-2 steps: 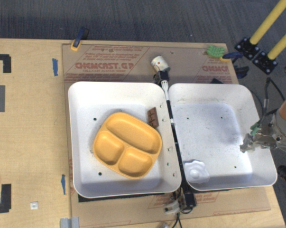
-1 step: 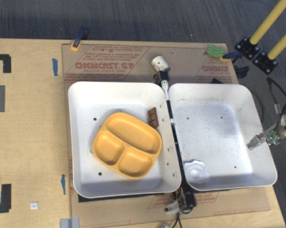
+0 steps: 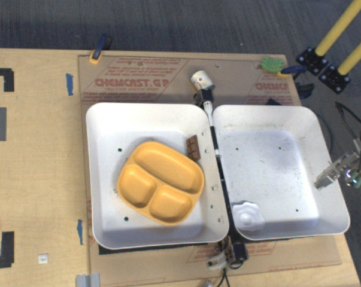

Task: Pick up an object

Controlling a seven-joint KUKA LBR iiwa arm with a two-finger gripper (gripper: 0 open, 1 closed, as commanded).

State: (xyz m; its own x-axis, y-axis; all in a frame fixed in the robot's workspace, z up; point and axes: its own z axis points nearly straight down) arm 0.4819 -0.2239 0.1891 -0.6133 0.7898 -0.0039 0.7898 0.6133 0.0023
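Hanging at the right bin's (image 3: 324, 160) outer rim, the hand (image 3: 339, 173) is carrying nothing; its spread I cannot tell. Nothing is picked: the yellow tray (image 3: 161, 182) is lying far across, the white lump (image 3: 247, 214) nearer.

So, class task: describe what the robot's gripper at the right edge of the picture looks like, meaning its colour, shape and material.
The gripper is a small, pale grey metallic piece with thin, angular parts tapering to a point toward the right bin. Behind it sits a blurred cluster of silvery hardware with a faint green tint. It is too small and blurred to make out cables or markings.
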